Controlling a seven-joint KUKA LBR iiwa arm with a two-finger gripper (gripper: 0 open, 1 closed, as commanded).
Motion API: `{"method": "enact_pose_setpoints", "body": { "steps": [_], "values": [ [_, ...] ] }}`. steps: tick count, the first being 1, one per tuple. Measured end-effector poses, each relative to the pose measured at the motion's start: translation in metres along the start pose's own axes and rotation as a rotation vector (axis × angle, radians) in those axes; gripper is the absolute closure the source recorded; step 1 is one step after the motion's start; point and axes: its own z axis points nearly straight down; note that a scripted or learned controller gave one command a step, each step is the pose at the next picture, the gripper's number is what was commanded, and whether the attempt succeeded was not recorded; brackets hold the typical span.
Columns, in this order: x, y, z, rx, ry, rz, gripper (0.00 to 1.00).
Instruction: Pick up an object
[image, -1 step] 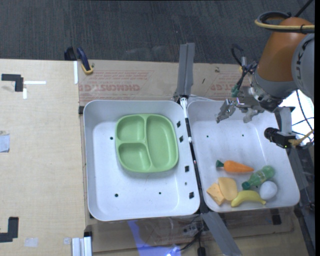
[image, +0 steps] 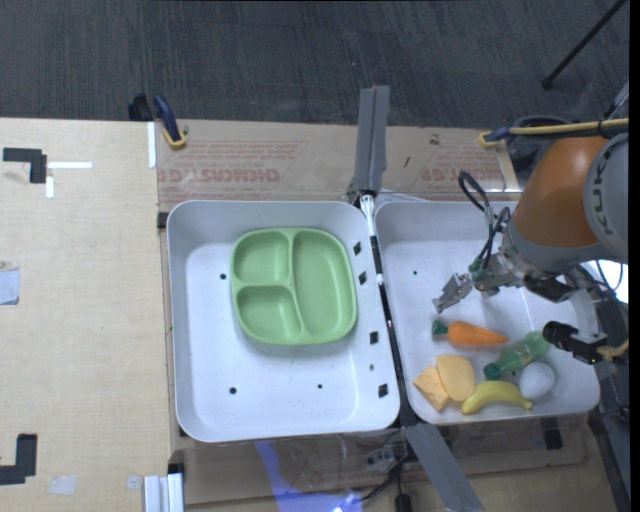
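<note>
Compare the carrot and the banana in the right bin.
The orange toy carrot with green top is straight and tapered; the yellow toy banana is curved. The carrot lies nearer the pincer; the banana sits by the bin's near rim, touching the white egg-shaped ball. Both lie flat in the right white bin.

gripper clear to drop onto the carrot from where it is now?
Probably yes. The gripper hovers in the right bin, just above-left of the carrot in the image, with bare bin floor between them. The green bottle and cheese wedge lie close by but not over the carrot.
</note>
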Motion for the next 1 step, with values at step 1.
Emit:
{"method": "enact_pose_setpoints", "body": {
  "steps": [1],
  "values": [
    [0.0169,-0.0755,0.0093,0.001,0.001,0.083,0.00]
  ]
}}
